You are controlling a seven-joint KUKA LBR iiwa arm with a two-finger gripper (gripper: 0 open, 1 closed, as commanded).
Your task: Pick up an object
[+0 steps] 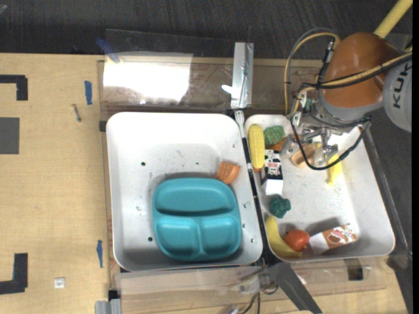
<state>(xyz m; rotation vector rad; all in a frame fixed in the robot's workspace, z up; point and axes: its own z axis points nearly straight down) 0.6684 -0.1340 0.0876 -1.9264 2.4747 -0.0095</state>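
Observation:
The right bin [366, 201] holds the toy foods. A yellow corn cob [256, 146] lies along its left wall, with a green leafy piece [273, 136] beside it. Below them sit a black-and-white box [272, 165], a dark green broccoli [280, 206], a banana [277, 239], a red tomato [296, 239] and a small carton [334, 236]. My gripper [313, 146] hangs low over the bin's upper part, just above a tan piece [302, 155] and left of a yellow piece [334, 169]. Cables partly hide the gripper.
The left bin [131, 142] holds a teal divided plate [196, 216] and an orange waffle-like piece [228, 172] by its right wall. A metal bar [242, 74] stands behind the bins. The arm's orange band [353, 67] sits over the right bin's far edge.

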